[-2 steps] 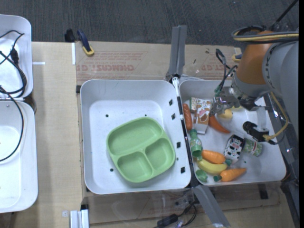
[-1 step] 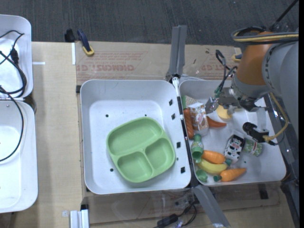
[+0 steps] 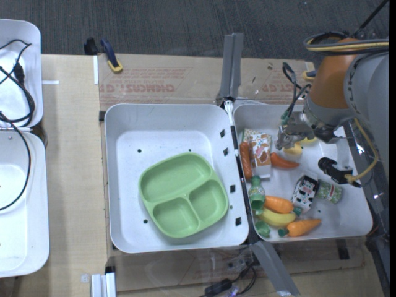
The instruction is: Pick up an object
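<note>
My gripper (image 3: 288,138) hangs low in the right bin (image 3: 352,224), near its back middle, just above a yellow toy (image 3: 293,150) and a small orange carrot (image 3: 283,161). To its left lies a white and orange carton (image 3: 260,151) beside an orange sausage-like piece (image 3: 246,159). Further front lie a cow-patterned can (image 3: 304,193), a green can (image 3: 331,192), a green bottle (image 3: 256,194), a banana (image 3: 276,218) and two more carrots (image 3: 278,203) (image 3: 302,227). The arm hides the fingertips.
The left bin (image 3: 124,184) holds a green three-part plate (image 3: 183,194). A grey divider post (image 3: 231,67) rises between the bins at the back. A black cable end (image 3: 334,169) dangles over the right bin. White trays with cables sit at far left (image 3: 18,166).
</note>
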Tool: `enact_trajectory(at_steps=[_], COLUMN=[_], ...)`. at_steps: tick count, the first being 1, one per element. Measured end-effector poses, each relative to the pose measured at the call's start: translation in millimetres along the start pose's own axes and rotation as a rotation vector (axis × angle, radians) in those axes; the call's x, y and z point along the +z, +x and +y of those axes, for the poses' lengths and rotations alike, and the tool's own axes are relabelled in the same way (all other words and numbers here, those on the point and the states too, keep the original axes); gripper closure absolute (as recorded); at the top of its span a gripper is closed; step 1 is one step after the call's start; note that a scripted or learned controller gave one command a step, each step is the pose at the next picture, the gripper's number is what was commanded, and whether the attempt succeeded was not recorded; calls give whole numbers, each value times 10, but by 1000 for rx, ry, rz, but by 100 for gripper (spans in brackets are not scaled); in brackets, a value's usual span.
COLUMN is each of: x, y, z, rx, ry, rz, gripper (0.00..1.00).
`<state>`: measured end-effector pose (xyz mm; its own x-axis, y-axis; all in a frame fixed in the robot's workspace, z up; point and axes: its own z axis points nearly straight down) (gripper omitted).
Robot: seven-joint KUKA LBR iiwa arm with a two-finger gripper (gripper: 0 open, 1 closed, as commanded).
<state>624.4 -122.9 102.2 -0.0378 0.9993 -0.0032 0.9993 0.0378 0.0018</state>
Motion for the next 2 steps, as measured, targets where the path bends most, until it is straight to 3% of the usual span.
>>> enact_trajectory(at_steps=[1, 2], x=[-1, 61], y=[-12, 57], z=[-3, -419], rx=[1, -53], ry=[0, -7], rz=[-2, -11], gripper=[0, 0])
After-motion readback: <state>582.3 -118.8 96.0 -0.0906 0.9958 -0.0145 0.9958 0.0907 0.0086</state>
